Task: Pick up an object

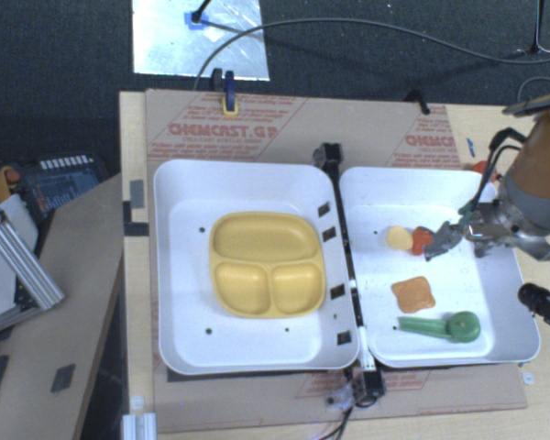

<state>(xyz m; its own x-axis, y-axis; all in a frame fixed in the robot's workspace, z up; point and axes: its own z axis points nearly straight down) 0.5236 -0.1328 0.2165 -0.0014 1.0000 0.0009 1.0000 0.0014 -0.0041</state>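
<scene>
The gripper (pixel 437 242) reaches in from 3 o'clock over the right bin (pixel 504 337), its dark fingers (pixel 445 239) pointing toward 9 o'clock; at this size I cannot tell whether they are apart or together. Their tips lie right against a small red piece (pixel 423 239), but nothing shows clearly clamped between them. Touching the red piece at its 9 o'clock side sits a pale yellow, rounded lump (pixel 400 237). Below these, toward 6 o'clock, lies a flat orange piece (pixel 412 293) with a rough squarish outline, and beyond it, nearer the bin's 6 o'clock wall, a green tool (pixel 440 326) with a round head and a straight handle that points toward 9 o'clock. The left bin (pixel 179 337) carries a yellow tray (pixel 264 264), smooth plastic with rounded corners, split into one wide compartment at 12 o'clock and two smaller ones at 6 o'clock. Both bins are shallow, white and glossy, joined along a dark hinge strip at the centre. They stand on a cardboard sheet (pixel 284 126) printed in red letters, which covers the wooden surface (pixel 133 136). At 12 o'clock, past the surface, a shiny metal plate (pixel 165 26) lies on dark carpet (pixel 46 62), with cables trailing across it.
</scene>
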